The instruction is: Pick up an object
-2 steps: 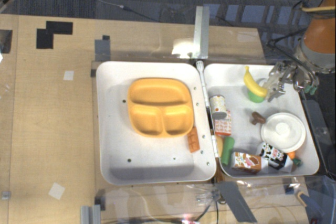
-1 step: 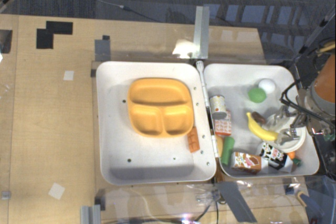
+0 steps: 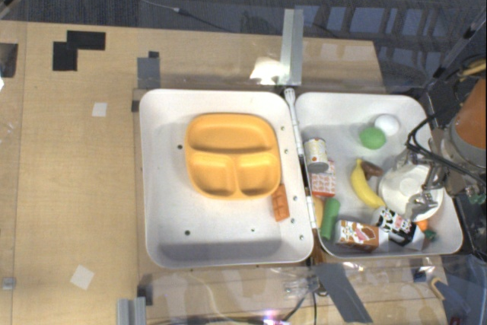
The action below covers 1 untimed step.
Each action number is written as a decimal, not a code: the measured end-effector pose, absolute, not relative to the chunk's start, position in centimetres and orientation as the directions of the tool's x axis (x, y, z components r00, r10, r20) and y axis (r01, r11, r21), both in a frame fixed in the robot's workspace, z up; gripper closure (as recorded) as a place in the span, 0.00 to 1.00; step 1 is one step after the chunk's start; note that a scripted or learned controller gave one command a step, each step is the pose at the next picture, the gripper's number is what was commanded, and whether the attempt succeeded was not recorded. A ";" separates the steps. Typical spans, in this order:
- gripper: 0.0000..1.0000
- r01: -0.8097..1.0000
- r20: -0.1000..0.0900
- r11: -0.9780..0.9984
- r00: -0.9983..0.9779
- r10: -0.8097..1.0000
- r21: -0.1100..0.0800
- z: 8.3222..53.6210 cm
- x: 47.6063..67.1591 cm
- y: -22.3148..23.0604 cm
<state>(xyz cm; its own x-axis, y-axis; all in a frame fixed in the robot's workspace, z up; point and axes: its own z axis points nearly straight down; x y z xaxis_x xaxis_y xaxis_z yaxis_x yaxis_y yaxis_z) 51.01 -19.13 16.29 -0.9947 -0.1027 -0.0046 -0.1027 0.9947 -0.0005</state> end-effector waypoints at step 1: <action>0.00 -0.308 -0.019 0.951 -0.951 -0.308 -0.013 10.8 57.6 -15.7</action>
